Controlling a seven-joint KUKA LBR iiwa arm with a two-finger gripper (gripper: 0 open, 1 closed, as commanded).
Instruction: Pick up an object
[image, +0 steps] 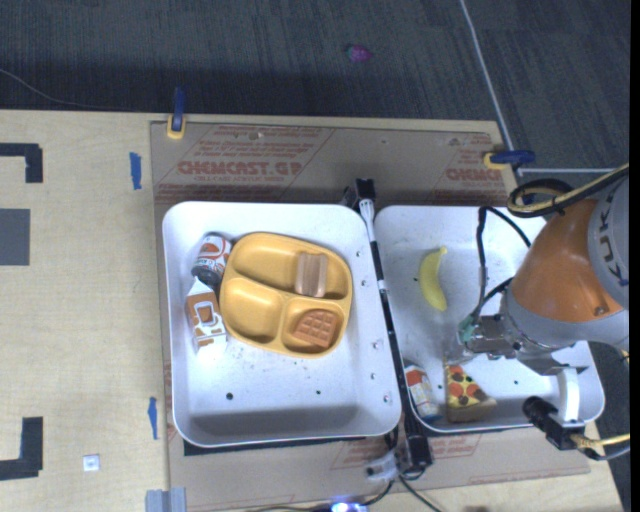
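A wooden bench (80, 330) carried two white bins. The gripper (470, 340) hung low in the right bin (500, 225), above the pizza slice (466, 391) near its front edge, the banana (433, 279) behind; its jaws could not be made out.

We see two bins side by side — left bin (190, 400) holds a divided tray (262, 300), can (209, 260) and carton (205, 320) at its left; right bin (500, 225) holds banana (433, 279) behind pizza slice (466, 392), small bottle (420, 390) beside it.
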